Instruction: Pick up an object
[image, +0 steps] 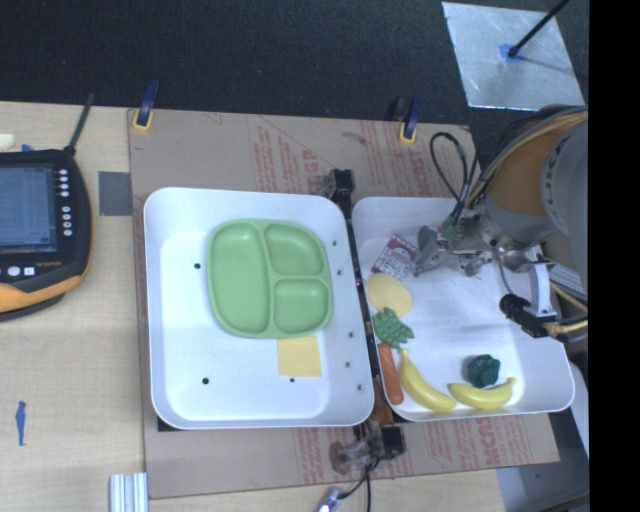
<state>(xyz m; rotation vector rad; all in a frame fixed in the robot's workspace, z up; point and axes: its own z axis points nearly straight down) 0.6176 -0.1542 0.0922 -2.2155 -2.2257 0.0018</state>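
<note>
A black and orange teach pendant (35, 235) lies at the bench's left edge. The left bin (165, 310) carries a green divided plate (270, 277) near its middle and a yellow square slice (299, 356) just below it, toward the front edge. In the right bin (545, 395), a crumpled wrapper (397, 257) lies near the back left corner, then a pale yellow disc (388, 295), a green leafy piece (392, 326) and an orange carrot (388, 371) along the left wall. Two bananas (455, 391) and a dark green lump (484, 369) rest at the front edge. The gripper (432, 252) hangs by the wrapper; how far it is open, I cannot tell.
</note>
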